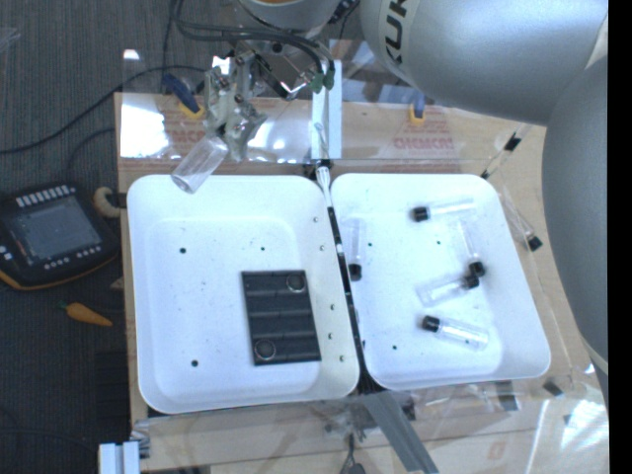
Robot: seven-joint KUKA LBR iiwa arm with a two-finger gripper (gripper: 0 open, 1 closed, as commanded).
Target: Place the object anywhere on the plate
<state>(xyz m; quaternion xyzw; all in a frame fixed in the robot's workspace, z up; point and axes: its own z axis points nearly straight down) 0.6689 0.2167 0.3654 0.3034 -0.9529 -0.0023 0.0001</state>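
The gripper hangs over the left bin's far rim, its jaws closed on a clear tube that dangles tilted, at about eleven o'clock from the dark plate. To do this well, carry the tube towards five o'clock until it sits above the plate's middle, then lower before letting go (a tube rolls easily), laying it along the ridges.
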